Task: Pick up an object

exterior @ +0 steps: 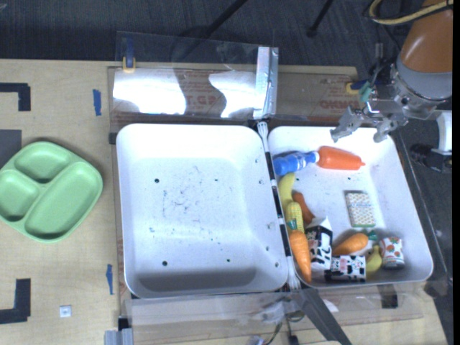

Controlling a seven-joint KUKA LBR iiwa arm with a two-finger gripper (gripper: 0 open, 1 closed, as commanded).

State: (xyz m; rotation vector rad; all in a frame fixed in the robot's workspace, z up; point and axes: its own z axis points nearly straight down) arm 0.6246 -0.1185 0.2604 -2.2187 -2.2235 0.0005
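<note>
Approach is the step in hand: gripper point(364, 129) hovers at the right bin's point(413, 214) one o'clock rim, fingers spread apart and holding nothing. The nearest candidate, an orange carrot point(340, 159), lies just at its seven o'clock, touching a blue bottle point(294, 162). Next it likely must descend and close. Two bins; left bin point(194, 207); one green plate point(47, 190) at nine o'clock.

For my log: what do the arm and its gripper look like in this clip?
The arm enters from the view's right: a rounded orange band above a grey wrist section. Below it sits a metallic grey two-finger gripper with thin splayed fingers and small yellow and teal details near its mount. A yellow cable loops behind the arm at the top right.
</note>
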